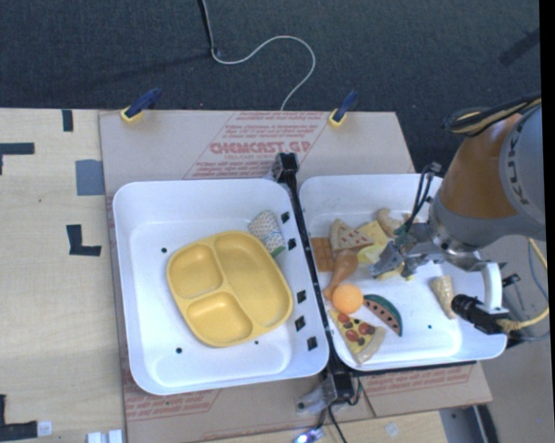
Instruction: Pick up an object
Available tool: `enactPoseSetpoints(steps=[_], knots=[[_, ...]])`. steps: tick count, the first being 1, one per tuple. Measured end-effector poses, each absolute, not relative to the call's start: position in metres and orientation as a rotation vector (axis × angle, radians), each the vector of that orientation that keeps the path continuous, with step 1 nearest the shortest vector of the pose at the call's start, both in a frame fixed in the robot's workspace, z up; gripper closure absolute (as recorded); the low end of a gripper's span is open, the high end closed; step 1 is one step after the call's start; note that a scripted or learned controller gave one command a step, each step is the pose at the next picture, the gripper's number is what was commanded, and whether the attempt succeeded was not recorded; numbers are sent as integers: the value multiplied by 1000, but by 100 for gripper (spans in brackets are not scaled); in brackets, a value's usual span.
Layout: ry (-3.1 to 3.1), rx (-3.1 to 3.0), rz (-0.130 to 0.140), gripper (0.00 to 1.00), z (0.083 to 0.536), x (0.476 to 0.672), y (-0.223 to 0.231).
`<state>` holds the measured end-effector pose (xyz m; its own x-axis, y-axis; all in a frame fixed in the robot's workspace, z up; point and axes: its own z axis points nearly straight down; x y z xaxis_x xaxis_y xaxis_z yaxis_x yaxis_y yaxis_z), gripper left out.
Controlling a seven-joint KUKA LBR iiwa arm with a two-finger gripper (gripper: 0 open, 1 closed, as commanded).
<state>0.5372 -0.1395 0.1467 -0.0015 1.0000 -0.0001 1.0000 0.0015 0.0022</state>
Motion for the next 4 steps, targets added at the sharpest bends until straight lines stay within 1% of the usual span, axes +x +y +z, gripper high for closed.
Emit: enactPoseSetpoints(steps=[1, 2, 3, 4], knots=[[2222, 2217, 3, 100, 192, 544, -135], [2222, 2218, 2, 100, 226, 545, -135], [2230, 2218, -3, 100, 218, 534, -80], [2232, 2218, -4, 100, 212, 515, -24]])
